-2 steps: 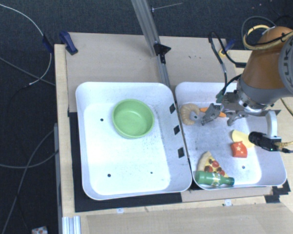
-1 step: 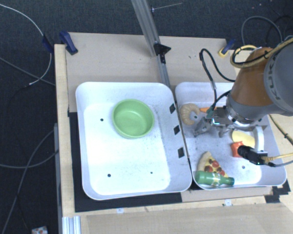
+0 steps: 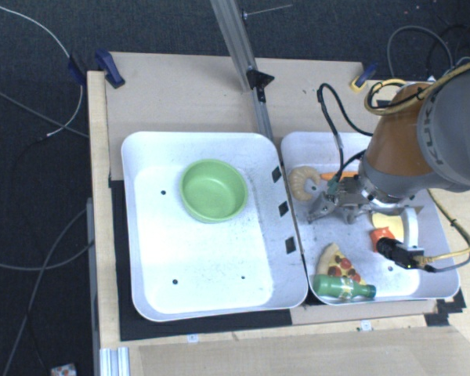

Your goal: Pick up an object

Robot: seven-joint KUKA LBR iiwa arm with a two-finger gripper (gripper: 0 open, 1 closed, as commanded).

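Note:
My gripper (image 3: 333, 207) hangs low in the right bin (image 3: 431, 284), near its left wall, with the grey arm and orange band reaching in from the right. A tan bagel (image 3: 302, 182) lies just up and left of the gripper, close to it. A small orange piece (image 3: 329, 177) pokes out behind the gripper. Below it lies a pizza slice (image 3: 339, 264), and a green bottle (image 3: 343, 290) rests on its side at the bin's front edge. A yellow and white item (image 3: 397, 223) sits to the right, partly under the wrist.
The left bin (image 3: 153, 233) holds a green bowl (image 3: 213, 190) near its back middle. A metal pole (image 3: 236, 34) slants down from the top to the gap between the bins. Black cables loop over the right bin's back edge.

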